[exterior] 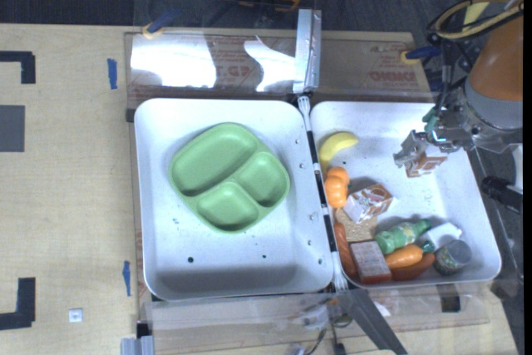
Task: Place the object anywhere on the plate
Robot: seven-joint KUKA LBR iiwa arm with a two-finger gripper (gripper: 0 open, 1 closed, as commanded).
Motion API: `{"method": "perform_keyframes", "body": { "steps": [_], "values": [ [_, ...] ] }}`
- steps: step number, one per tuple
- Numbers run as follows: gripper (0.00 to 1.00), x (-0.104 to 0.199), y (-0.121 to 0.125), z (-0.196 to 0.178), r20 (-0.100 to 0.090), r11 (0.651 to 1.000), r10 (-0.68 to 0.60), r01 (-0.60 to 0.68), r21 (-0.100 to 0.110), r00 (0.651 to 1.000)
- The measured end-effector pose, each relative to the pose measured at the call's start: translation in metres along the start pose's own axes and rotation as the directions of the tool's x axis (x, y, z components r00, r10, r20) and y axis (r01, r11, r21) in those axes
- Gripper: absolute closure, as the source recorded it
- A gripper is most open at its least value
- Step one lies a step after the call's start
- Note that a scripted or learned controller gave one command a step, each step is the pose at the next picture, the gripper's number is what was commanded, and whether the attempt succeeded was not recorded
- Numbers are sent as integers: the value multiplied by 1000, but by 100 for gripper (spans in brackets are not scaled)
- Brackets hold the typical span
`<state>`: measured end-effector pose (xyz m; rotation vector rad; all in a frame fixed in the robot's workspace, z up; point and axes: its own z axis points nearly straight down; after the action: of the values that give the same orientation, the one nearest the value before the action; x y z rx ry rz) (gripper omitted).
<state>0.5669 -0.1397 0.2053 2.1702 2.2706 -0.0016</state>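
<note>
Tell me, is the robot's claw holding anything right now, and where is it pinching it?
It cannot be told. The gripper sits right at a small brown and white object in the right bin, but the grip is too blurry.

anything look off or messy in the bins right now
Nothing spilled or broken. The toy food is heaped against the right bin's left and front walls: banana, orange pepper, green bottle, carrot, can. The green plate sits askew in the left bin. The hand is near a small box.
</note>
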Motion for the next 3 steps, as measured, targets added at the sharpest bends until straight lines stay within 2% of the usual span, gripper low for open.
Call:
{"method": "perform_keyframes", "body": {
  "steps": [1,2,3],
  "values": [
    [100,101,-10,-3,-3,989,-147,147,2,989],
    [100,126,-34,21,-3,976,-216,216,2,976],
    [100,184,-2,-2,0,968,-252,252,-2,968]
  ]
}}
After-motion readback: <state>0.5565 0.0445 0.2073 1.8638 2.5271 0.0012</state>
